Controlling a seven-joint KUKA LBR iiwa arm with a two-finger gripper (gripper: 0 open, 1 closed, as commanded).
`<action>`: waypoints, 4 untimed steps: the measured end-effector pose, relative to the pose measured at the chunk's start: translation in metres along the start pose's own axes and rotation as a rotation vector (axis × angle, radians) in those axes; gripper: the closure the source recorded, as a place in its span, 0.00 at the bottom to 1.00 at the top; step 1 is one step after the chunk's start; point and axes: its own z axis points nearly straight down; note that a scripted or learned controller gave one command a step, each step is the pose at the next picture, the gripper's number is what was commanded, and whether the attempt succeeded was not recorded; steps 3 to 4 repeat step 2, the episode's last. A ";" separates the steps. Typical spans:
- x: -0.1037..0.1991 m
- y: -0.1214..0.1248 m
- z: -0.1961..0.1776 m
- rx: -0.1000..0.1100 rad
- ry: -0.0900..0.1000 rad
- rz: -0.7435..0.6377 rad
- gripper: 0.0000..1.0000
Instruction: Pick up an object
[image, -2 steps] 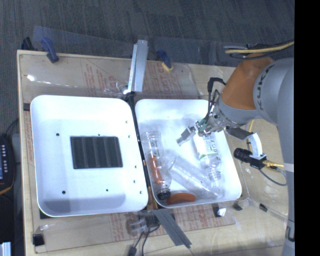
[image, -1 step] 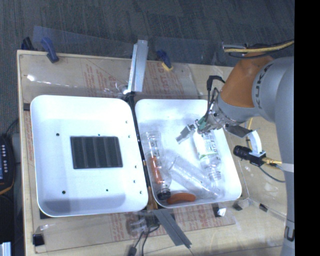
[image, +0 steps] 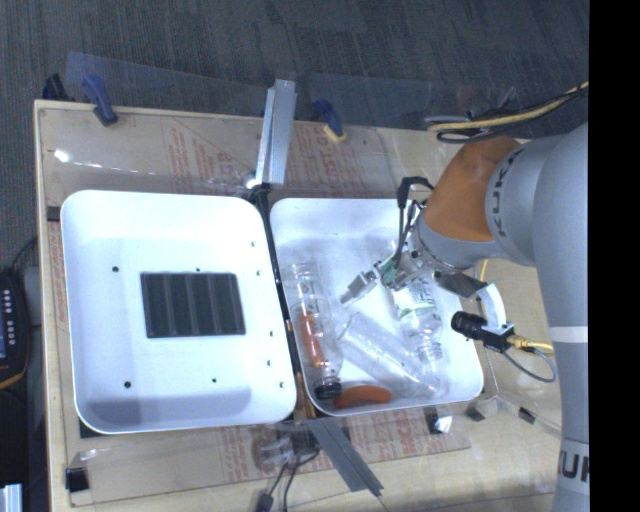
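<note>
Even, moderately bright overhead light, soft shadows inside the white bins (image: 90, 215), slightly grainy, mild softness throughout.

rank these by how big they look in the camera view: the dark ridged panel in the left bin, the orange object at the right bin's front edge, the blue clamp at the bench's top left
1. dark ridged panel, clearly largest
2. orange object
3. blue clamp, close to the orange object in apparent size, so that order is unsure

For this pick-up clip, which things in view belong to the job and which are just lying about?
Job:
- pincer, low over the right bin
- clear plastic bottles in that bin
- orange object at its near edge

Lying about:
- left bin with the dark grate
- blue clamps on the bench's far edge
</note>
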 end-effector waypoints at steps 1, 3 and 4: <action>0.005 -0.020 -0.115 -0.002 -0.002 0.097 0.00; -0.003 0.006 -0.065 0.001 0.001 0.060 0.00; -0.003 0.006 -0.065 0.001 0.001 0.060 0.00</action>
